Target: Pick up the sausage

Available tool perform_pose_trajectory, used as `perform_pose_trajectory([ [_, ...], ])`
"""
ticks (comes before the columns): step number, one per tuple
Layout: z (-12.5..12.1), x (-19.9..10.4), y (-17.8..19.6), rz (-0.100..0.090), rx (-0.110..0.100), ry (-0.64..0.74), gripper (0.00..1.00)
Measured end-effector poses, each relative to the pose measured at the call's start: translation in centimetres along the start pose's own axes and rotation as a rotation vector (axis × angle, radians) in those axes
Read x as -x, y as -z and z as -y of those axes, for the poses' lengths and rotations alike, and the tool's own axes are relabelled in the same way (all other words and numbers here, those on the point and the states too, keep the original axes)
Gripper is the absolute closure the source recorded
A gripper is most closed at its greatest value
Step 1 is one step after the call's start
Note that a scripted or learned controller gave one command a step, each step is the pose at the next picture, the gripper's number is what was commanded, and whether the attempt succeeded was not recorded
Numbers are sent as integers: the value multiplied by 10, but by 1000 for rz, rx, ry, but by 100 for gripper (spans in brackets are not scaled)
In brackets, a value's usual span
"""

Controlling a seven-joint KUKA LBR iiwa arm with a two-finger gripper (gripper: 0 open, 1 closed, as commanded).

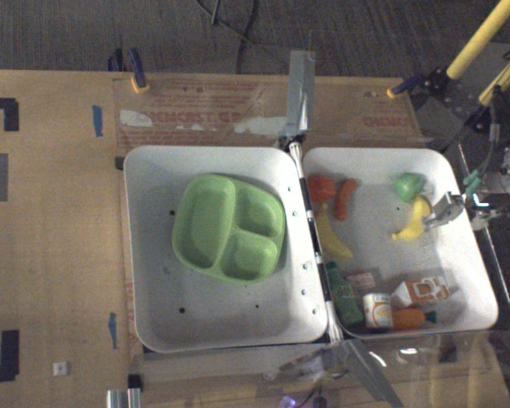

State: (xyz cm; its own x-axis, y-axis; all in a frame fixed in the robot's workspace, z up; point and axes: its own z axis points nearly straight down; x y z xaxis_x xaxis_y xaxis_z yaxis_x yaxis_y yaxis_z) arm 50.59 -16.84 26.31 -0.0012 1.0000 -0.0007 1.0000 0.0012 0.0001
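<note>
Camera view: sausage (346, 199) near bin's left wall; pincer (446, 211) state unclear.

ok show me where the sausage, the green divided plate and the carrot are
sausage (346, 199), camera view, middle of its length.
green divided plate (202, 224), camera view, floor of its largest compartment.
carrot (408, 318), camera view, middle of its orange body.

The metallic two-finger gripper (450, 210) on its dark wrist comes in from the right side at a low level, with its light grey tips pointing to the left and nothing between them.
</note>
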Motion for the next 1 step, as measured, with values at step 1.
perform_pose_trajectory([
  [1, -64, -52, -61, 0, 0, 12, 0],
])
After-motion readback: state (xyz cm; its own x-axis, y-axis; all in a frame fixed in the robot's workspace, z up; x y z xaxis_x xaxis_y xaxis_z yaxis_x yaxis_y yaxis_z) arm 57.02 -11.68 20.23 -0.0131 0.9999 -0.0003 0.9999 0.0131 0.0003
